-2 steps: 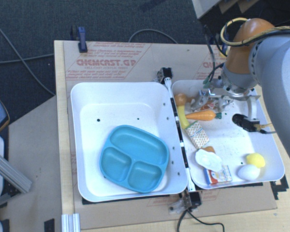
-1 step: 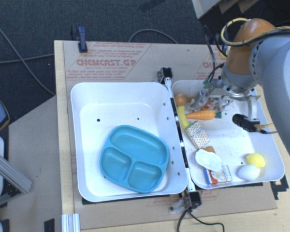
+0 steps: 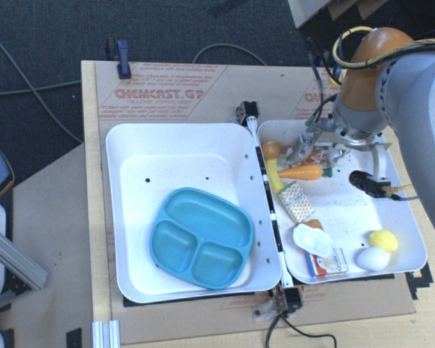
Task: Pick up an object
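**Over the right bin: the gripper low above a carrot**

At the far end of the right bin, in the camera view, the gripper hangs low, and the grey arm reaches in from the right side. It stands just above an orange carrot, which lies across the bin floor, and it seems to touch the carrot or nearly so. I judge that the carrot is the object chosen for picking, because nothing else lies so close under the tool. Whether the gripper is spread or pressed together I cannot tell. Its tip is a tangle of metal and shadow, and I do not see the carrot held in it.

The right bin holds many small things, and most of them crowd toward the wall it shares with the left bin. A round orange-brown piece lies in the far corner. A yellow piece runs along the wall, just beside the end of the carrot. A patterned packet lies a little nearer to the camera. At the near end there are a white rounded thing, a small printed box, a white egg and a yellow ball just beside the egg. This crowding probably makes a clean grip difficult, since the neighbours stand close to the carrot.

The left bin holds one thing, a blue divided plate. It lies flat toward the near side, well apart from the gripper.
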Action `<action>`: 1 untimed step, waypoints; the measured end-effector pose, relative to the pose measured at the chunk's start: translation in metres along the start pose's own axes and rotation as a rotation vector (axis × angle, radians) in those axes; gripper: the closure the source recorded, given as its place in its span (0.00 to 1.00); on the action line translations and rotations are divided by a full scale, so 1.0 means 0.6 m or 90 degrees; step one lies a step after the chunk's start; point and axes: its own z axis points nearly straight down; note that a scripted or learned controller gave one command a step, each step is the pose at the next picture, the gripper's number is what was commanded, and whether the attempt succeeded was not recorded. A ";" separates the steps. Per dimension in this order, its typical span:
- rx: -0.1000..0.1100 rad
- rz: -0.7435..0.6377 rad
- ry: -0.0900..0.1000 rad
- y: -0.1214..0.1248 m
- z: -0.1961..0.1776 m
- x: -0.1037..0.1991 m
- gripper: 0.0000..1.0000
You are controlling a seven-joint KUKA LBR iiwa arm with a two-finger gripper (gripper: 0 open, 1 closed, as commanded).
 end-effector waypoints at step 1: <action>0.004 -0.002 0.006 0.001 0.004 -0.007 0.00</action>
